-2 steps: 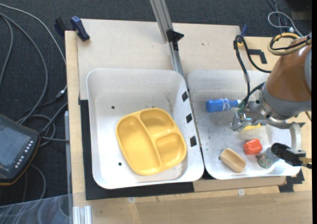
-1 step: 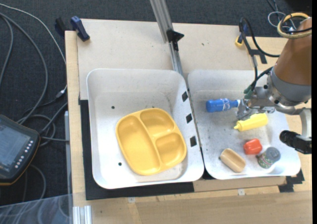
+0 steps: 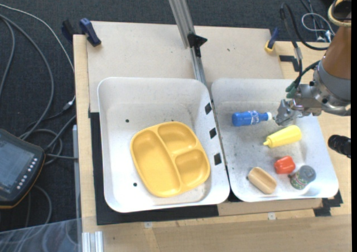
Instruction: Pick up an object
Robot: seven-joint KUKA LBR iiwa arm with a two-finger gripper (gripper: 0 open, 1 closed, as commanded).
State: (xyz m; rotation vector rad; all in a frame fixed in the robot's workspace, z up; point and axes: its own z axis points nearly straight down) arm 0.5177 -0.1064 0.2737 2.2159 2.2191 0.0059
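Bench (image 3: 150, 50): pale speckled board, centre frame. Two shallow white bins side by side on it, left bin (image 3: 111, 150) and right bin (image 3: 223, 92), over a black mat (image 3: 96, 189) at lower left. Blue clamp (image 3: 89, 30) at upper-left corner, yellow-blue clamp (image 3: 271, 42) upper right.

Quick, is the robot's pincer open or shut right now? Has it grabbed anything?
Pincer: cannot be told whether open or shut; it sits low in the right bin, just right of the blue bottle, and nothing shows as grabbed.
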